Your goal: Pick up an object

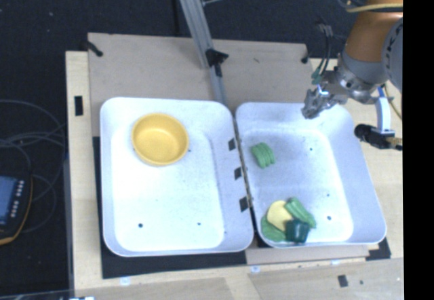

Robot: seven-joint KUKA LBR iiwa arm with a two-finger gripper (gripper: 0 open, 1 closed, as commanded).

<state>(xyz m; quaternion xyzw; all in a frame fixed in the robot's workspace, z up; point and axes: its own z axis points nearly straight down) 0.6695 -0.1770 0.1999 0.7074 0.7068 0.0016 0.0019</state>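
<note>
The right bin (339, 156) holds a small green ridged object (262, 154) near its left wall. A cluster sits in its front left corner: a yellow piece (277, 212), a light green piece (298, 210) and a dark green block (296, 230). The left bin (169, 224) holds a yellow bowl (160, 138) at its back left. My gripper (312, 107) hangs over the back rim of the right bin, well away from all the objects, with nothing visible between its fingers.
A grey metal pole (196, 20) slants from the top down to the gap between the bins. Black clips (237, 173) line the seam between the bins. A black part (369, 133) sticks out beside the right bin's right rim.
</note>
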